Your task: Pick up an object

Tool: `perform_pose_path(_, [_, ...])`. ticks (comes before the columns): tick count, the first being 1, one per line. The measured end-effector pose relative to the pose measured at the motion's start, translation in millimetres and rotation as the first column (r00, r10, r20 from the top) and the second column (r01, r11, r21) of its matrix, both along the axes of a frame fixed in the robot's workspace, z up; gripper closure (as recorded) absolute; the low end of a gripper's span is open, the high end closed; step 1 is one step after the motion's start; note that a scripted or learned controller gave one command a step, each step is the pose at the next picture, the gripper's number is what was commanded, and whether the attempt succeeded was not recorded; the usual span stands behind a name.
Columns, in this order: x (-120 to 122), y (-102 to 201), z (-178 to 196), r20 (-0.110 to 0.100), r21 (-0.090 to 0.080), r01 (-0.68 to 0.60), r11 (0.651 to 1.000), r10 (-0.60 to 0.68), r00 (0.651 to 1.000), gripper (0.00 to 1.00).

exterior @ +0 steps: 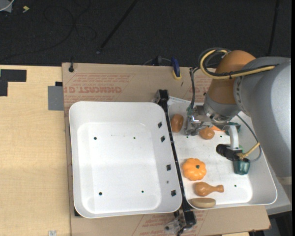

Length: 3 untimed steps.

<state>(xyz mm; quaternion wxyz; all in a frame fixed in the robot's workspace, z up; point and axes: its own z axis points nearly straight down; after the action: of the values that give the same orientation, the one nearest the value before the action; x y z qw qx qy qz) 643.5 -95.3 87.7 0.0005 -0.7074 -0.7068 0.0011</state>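
Where the pale wooden counter (24,156) ends, a dark floor (113,23) with loose cables (64,14) begins. On the counter lies one brown cardboard (113,85), and on it two white bins stand side by side, the left bin (83,132) and the right bin (258,191). I count five objects in the right bin: one brown oval (177,123), one orange piece (207,133), one pumpkin (194,168), one drumstick (209,188) and one tan loaf (202,203) at the near rim. The end effector (192,126) is low between the oval and the orange piece; whether it is apart or together, I cannot tell.
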Motion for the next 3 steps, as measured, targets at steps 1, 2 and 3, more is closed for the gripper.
perform_pose_path(1, [0,14,0,-0.002,0.001,-0.003,1.000,0.003,1.000,1.00])
perform_pose_path(2, [0,-22,0,0.001,0.000,0.001,1.000,-0.001,1.000,1.00])
perform_pose_path(3, [0,-20,0,0.000,0.001,-0.001,1.000,0.001,1.000,0.00])
